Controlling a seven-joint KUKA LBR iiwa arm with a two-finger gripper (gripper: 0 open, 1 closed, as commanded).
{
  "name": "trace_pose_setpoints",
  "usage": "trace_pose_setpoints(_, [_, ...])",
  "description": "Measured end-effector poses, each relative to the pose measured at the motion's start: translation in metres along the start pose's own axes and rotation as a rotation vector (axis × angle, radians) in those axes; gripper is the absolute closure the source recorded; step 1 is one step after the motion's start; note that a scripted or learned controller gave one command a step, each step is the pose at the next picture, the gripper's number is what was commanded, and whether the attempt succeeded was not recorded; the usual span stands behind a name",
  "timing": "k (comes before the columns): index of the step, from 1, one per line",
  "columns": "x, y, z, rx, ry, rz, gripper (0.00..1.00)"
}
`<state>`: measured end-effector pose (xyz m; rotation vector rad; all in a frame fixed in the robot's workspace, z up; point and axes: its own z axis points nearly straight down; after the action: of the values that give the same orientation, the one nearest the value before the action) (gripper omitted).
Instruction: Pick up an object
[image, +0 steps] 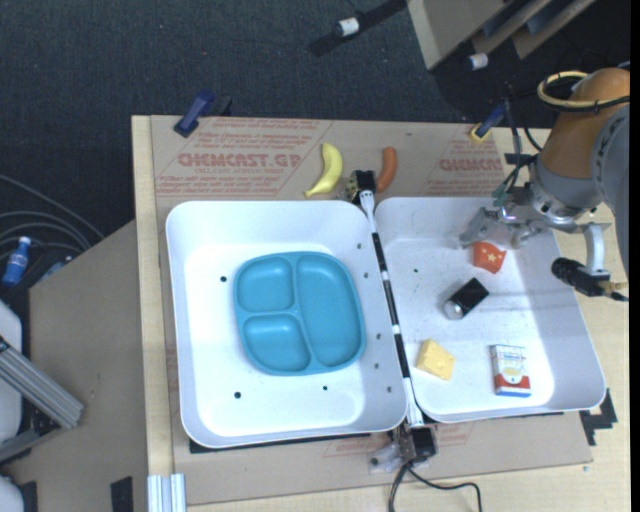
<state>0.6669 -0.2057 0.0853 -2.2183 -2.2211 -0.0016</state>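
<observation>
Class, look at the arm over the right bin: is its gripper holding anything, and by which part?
Cannot be told: the gripper sits just above the red object, but no hold shows.

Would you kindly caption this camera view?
Claw poised above a red object in the right bin.

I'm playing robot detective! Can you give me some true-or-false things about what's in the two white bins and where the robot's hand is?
1. The blue divided plate lies in the left bin. True.
2. The gripper is above the red object. True.
3. The yellow wedge sits on the blue plate. False: it lies in the right bin.
4. The banana is inside a bin. False: it lies on the board behind them.
</observation>
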Motion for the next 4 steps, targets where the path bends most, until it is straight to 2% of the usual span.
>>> trace_pose_setpoints(1, [-0.0002,0.0009,-0.0108,-0.003,-0.003,-0.001,1.0])
trace_pose_setpoints(2, [0.0,0.0008,-0.0106,-0.003,-0.003,-0.001,0.0])
trace_pose_setpoints(3, [-0.0046,0.0014,-0.0019,0.002,0.008,-0.002,0.0])
trace_pose_setpoints(4, [-0.0066,0.0017,-0.0114,-0.003,-0.001,-0.003,1.0])
